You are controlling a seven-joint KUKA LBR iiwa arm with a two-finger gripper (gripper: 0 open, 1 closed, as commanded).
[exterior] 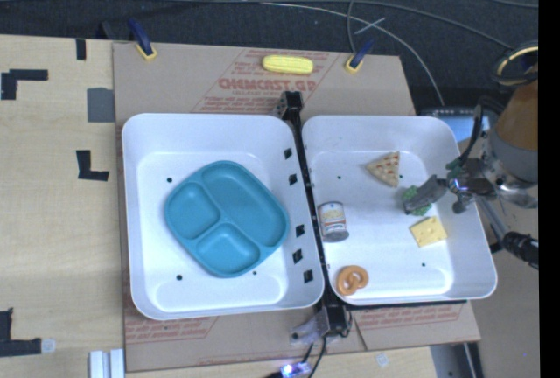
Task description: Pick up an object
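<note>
Objects [333, 221] lie in the right bin [472, 280] on cardboard [254, 79]; hand [423, 195] grip unclear.

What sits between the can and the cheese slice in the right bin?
Nothing: in the camera view, bare white bin floor runs from can to cheese slice.

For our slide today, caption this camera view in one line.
Gripper reaches into right bin beside cheese, pizza slice, can, pretzel; blue tray in left bin.
</note>
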